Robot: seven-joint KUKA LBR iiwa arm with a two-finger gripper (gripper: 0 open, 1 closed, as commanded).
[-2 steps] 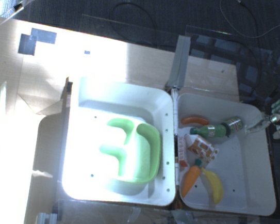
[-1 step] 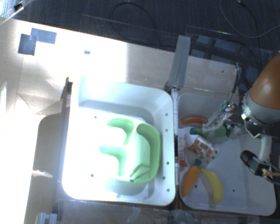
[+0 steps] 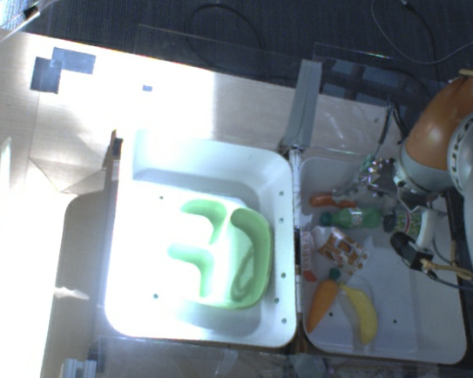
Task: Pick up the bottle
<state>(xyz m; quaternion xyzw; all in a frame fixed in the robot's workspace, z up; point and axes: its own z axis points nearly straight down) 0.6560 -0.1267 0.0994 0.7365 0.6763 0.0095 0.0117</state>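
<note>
Bottle (image 3: 351, 217): lies flat in right bin (image 3: 425, 344), far end, green, red cap leftward | Gripper (image 3: 378, 174): just above it, finger state cannot tell | Carrot (image 3: 323, 301), banana (image 3: 360, 313): nearer, apart | Judgement: arm positioned for descent.

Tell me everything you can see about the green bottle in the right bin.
The bottle is green and looks like plastic, with a red cap end pointing toward the left bin. It lies on its side, roughly crosswise, in the far part of the right bin. A red item lies close beside its cap end, and a small printed packet sits just nearer the camera. The gripper is just beyond it; whether they touch cannot be told.
</note>
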